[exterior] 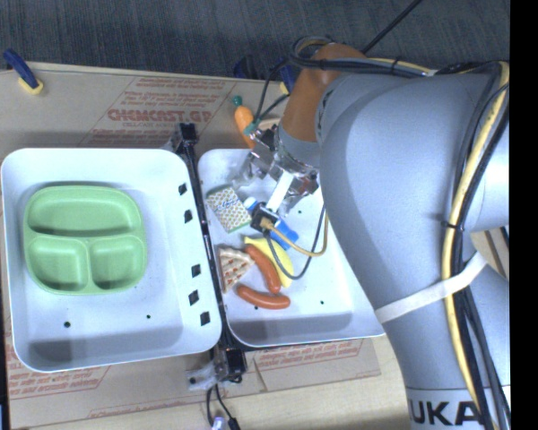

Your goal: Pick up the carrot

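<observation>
Arm (403, 195): the grey bulk comes in from the right and covers most of the right bin's far and right side; whatever lies under it there is hidden from where I stand.
Orange band (327, 61): shows just above the wrist, partly behind black cables.
Gripper (267, 167): low over the back of the right bin, a tangle of metal, white parts and wires. I cannot tell how it is set, nor whether anything is in it.
Carrot (243, 119): small, orange with a green tip, lying on the cardboard bench just beyond the right bin's far rim, outside the bin, close beside the gripper. Contact between them is too hard to make out.
Right bin (336, 316): the near left part is visible; the right wall is cut off by the arm.
Contents: a checkered block (228, 207) near the divider, a waffle-like wedge (234, 262), two sausages (263, 283) side by side, and a yellow and blue piece (282, 240) half under the gripper's wiring.
Left bin (36, 339): holds a green sectioned tray (85, 237) toward its left wall, with bare white floor in front and to the right.
Bench (134, 106): open cardboard along the far edge; a blue clamp (22, 70) sits at the far left corner.
</observation>
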Controlling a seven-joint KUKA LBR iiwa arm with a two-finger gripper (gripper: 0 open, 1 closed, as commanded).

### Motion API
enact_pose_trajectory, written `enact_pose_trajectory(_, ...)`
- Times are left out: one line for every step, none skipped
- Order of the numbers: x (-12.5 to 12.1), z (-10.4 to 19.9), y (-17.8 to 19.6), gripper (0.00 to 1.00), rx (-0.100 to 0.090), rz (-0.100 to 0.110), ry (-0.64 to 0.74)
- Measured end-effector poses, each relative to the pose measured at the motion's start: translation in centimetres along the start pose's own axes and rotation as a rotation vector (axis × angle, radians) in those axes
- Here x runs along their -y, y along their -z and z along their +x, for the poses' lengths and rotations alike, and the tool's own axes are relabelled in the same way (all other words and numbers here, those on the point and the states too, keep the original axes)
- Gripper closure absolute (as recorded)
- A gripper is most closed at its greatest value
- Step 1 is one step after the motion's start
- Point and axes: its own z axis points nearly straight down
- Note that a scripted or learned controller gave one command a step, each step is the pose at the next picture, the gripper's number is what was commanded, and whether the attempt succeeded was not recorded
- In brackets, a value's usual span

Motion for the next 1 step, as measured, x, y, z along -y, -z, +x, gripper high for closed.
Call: enact_pose_trajectory(0.08,0.08,1.0,1.0,0.001,0.005,0.007)
